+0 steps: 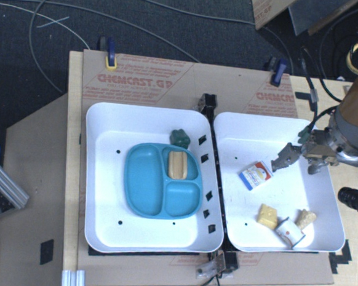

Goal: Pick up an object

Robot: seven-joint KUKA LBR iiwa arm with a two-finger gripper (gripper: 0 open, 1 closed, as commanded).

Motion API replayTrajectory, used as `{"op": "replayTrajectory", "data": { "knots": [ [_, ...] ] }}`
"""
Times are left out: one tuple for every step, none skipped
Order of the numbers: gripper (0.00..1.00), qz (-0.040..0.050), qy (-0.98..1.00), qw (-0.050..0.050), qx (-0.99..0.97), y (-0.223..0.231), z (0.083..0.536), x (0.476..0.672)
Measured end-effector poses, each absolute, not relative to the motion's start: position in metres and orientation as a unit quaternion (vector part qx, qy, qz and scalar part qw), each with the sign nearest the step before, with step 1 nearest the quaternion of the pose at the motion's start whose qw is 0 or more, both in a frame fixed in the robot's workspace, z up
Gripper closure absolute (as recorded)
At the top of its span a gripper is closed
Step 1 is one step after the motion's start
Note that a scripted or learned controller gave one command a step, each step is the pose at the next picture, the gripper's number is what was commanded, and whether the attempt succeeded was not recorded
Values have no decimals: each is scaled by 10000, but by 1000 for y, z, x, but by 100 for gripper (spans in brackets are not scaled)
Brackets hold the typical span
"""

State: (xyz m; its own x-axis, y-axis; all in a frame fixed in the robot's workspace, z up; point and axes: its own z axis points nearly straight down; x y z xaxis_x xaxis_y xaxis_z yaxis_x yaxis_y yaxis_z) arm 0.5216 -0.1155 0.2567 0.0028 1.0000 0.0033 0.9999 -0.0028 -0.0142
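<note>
While the small red, white and blue packet [255, 175] lies flat in the right bin [322, 200], my pincer [284, 158] hovers just beside its upper right corner, fingers parted and holding nothing. Nearer the bin's front edge sit a yellow block [267, 215] and a small tan piece [307, 218], well apart from the pincer.

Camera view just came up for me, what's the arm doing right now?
The arm reaches in from the right over the right bin, its gripper just above and right of a small white, red and blue packet; nothing is visibly held. A yellow block and other small items lie nearer that bin's front. The left bin holds a blue divided tray with a tan piece in it.
</note>
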Motion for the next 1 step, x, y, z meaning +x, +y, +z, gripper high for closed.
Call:
{"op": "replayTrajectory", "data": {
  "knots": [
    [0,0,-7073,10,-7069,-115,263,524]
  ]
}}
